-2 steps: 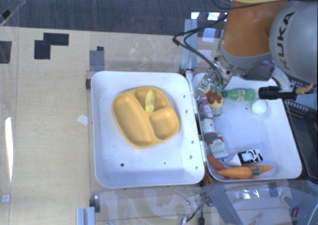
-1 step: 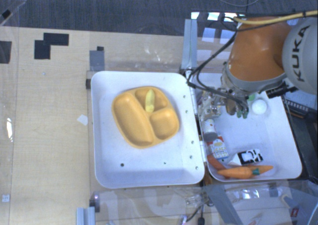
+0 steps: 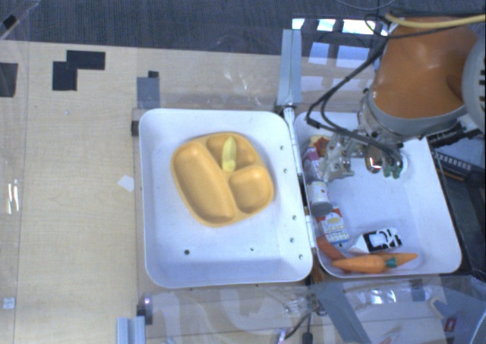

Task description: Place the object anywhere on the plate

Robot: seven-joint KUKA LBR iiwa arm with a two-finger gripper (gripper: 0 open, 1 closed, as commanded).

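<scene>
Hovering over the right bin (image 3: 448, 251), the end effector (image 3: 357, 156) sat near its upper left corner; honestly couldn't tell its state. The yellow plate (image 3: 209, 190) was in the left bin (image 3: 220, 263), with a small yellow object (image 3: 228, 153) already in its top compartment. A carrot (image 3: 372, 263) lay along the right bin's front edge.

Two white bins sat side by side on table (image 3: 68, 206). Left bin (image 3: 220, 259) held yellow plate (image 3: 220, 179), three compartments; small yellow-green piece (image 3: 228, 154) lay in upper compartment. Right bin (image 3: 425, 221) held carrot (image 3: 372, 263) near front edge, small black-and-white item (image 3: 382, 240) just behind it, bottle-like items (image 3: 319, 198) along left wall. Arm (image 3: 425, 69) reached in from right; gripper (image 3: 357, 159) hung over right bin's back half.
</scene>
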